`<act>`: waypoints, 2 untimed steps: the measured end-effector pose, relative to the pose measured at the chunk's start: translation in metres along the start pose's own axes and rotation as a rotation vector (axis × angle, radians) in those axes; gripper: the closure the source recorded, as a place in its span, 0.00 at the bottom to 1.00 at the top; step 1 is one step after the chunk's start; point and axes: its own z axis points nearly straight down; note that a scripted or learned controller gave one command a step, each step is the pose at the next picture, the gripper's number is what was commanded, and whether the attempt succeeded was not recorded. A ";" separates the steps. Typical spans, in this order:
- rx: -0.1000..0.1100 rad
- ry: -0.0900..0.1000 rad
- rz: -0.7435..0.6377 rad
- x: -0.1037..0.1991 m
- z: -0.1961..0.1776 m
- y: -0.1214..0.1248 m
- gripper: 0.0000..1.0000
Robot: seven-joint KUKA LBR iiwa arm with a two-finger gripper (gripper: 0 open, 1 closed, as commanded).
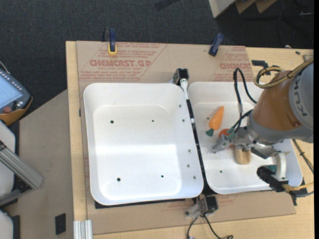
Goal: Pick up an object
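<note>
While the gripper (223, 144) hovers low beside the toy carrot (216, 118), finger state unclear, descent and closing come next.

A: Where does the camera sit?

B: One camera, fixed above the bench (149, 51), looking down at a slant from the near edge toward the far one.

A: How close?

B: Far enough to take in both bins, the left bin (139, 141) and the right bin (224, 180), plus dark floor beyond. The arm (279, 106) enters from the right.
</note>
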 end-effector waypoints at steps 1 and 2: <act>0.003 0.003 -0.003 0.016 -0.017 0.035 0.00; 0.004 0.002 -0.001 0.018 -0.034 0.056 0.00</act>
